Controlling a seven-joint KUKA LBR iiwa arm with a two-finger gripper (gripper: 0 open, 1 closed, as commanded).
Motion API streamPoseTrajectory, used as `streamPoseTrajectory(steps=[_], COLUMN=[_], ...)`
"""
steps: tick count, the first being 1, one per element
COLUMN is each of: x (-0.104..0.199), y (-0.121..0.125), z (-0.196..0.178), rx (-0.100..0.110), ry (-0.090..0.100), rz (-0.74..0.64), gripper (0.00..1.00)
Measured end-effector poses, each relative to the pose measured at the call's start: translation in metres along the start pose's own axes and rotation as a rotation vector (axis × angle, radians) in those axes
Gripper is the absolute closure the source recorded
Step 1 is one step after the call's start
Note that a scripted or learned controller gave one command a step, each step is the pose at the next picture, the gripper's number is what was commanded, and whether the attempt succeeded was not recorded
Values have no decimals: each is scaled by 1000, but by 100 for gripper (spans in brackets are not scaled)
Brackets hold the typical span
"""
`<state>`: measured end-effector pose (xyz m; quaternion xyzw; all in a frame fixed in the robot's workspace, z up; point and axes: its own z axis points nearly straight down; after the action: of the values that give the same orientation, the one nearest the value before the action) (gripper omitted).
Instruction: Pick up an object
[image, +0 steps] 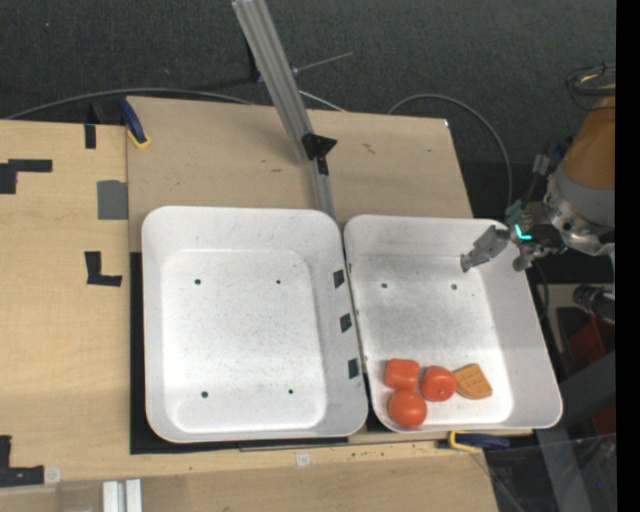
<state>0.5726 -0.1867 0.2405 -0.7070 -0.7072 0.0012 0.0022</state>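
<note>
Three red round objects cluster at the near edge of the right bin. An orange-tan wedge-shaped piece lies just right of them. My gripper hovers over the bin's far right corner, well away from the cluster. Its two fingers stand apart, so it is open, with nothing between them. The grey arm with its orange band comes in from the right edge.
The left bin lies beside the right one, with black clips along the seam. A slanted metal pole rises behind the bins. Cables run across the wooden bench at the back.
</note>
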Motion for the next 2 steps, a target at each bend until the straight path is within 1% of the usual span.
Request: streamPoseTrajectory(steps=[1, 2], x=[0, -1], y=[1, 2], z=[-2, 62], rx=[-4, 3], ry=[-1, -1], rz=[-2, -1], gripper=[0, 0])
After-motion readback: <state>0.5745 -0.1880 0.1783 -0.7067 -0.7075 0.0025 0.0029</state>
